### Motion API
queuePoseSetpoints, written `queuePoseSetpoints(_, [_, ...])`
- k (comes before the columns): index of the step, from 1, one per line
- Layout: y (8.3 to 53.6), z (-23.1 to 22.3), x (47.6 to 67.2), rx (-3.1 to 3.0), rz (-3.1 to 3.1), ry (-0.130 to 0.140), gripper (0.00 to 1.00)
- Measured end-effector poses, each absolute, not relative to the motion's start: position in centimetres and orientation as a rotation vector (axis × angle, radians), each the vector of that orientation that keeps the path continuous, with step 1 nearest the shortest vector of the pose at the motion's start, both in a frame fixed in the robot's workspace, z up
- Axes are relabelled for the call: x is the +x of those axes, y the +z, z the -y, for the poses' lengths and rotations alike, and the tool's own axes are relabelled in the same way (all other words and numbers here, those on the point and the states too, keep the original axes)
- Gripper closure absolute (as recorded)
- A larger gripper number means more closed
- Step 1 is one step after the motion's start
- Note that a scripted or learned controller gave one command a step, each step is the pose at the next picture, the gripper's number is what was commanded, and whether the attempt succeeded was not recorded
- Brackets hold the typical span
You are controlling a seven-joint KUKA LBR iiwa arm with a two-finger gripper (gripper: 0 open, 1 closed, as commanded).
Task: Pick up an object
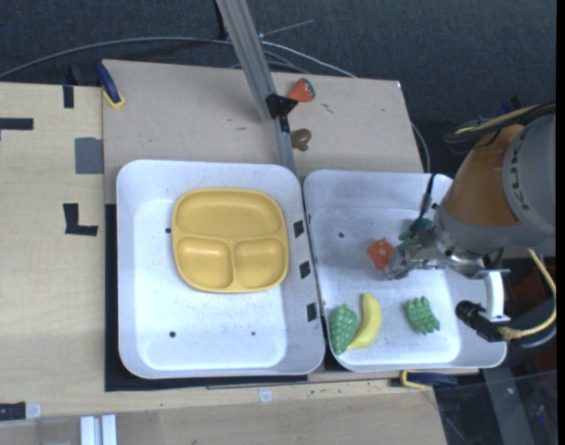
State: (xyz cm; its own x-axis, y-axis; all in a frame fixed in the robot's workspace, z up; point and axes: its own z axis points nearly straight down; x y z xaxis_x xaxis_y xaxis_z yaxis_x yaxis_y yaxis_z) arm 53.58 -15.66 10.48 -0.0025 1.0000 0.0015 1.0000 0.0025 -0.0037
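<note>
Gripper [400, 260] low in the right bin [356, 197], fingers' spread impossible to tell, tips just beside a small red object [380, 251]. Nearer the front wall: green toy [420, 314], banana [367, 322] touching a green strawberry-like piece [343, 326]. In the left bin [138, 276], a yellow divided plate [231, 239].

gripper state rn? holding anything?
Gripper: low in the right bin, right beside the small orange object. Cannot tell its state or whether it has the object.
</note>
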Motion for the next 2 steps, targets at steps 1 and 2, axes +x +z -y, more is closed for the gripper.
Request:
queuePoseSetpoints(1, [15.1,15.4,52.8,-2.221,2.224,-0.002,1.00])
queuePoseSetpoints(2, [20.4,16.0,52.1,-2.223,2.224,-0.002,1.00])
